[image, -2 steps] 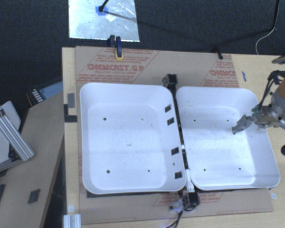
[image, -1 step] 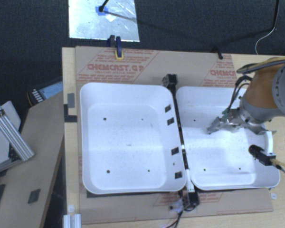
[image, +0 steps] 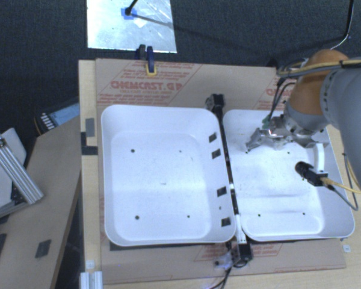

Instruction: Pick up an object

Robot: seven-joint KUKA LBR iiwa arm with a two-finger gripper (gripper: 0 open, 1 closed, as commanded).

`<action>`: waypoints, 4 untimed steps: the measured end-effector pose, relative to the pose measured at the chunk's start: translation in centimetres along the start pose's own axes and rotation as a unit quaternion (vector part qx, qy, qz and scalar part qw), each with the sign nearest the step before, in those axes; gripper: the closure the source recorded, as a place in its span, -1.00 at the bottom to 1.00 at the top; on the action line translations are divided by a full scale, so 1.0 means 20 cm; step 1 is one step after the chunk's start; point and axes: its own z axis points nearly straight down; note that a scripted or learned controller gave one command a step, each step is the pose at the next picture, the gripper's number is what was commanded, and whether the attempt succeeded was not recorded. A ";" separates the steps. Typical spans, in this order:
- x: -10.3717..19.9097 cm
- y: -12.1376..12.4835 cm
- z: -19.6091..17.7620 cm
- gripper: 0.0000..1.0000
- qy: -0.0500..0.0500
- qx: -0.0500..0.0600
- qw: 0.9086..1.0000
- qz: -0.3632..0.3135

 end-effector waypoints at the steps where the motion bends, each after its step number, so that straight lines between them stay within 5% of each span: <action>1: 0.23 0.17 0.00 -1.00 0.000 0.000 1.000 0.000; 2: 0.62 -0.17 -0.53 -1.00 -0.001 0.000 1.000 0.002; 3: 0.61 -0.16 -0.55 1.00 0.000 0.001 1.000 0.002; 4: 1.05 0.08 -0.60 1.00 0.002 0.000 1.000 -0.001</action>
